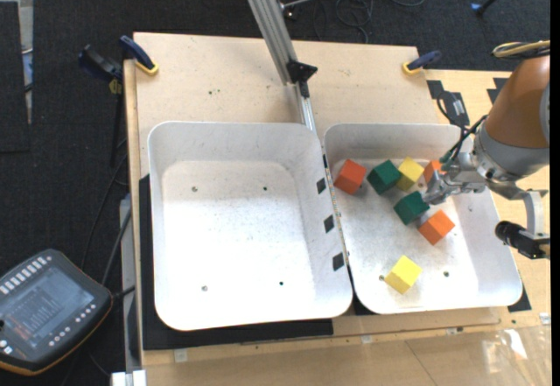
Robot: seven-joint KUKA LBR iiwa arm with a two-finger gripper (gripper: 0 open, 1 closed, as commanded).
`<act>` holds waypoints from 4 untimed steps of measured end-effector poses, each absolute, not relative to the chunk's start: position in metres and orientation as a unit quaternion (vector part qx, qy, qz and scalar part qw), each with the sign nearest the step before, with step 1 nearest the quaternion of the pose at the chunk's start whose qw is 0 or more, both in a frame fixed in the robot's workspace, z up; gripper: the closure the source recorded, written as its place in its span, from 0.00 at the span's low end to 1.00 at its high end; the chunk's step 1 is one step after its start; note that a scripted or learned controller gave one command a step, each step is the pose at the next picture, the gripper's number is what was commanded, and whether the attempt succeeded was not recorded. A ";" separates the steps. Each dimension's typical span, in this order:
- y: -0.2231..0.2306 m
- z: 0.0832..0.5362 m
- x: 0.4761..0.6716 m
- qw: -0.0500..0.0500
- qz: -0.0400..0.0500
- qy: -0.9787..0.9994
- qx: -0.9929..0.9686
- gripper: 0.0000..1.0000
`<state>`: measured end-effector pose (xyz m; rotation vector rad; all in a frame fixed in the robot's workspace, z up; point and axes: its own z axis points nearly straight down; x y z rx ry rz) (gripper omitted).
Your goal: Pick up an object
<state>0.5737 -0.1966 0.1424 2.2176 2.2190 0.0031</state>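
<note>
Six matte blocky cubes [385, 176] in speckled white right bin [490, 279], metal hand [435, 190] among them, grip unclear

Reaches in from three o'clock, grey wrist under the orange band (band at upper right), gripper [435, 189] lowered toward nine o'clock, angled down; finger state unclear.

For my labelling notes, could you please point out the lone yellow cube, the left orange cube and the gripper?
Lone yellow cube [402, 274], camera view, top face.
Left orange cube [350, 176], camera view, top face.
Gripper [435, 192], camera view, between fingertips.
</note>
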 end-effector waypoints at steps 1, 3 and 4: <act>-0.197 0.186 0.571 0.003 0.001 0.708 0.706 1.00; -0.188 0.297 0.570 0.004 0.001 0.708 0.706 1.00; -0.139 0.280 0.569 -0.001 0.000 0.710 0.705 1.00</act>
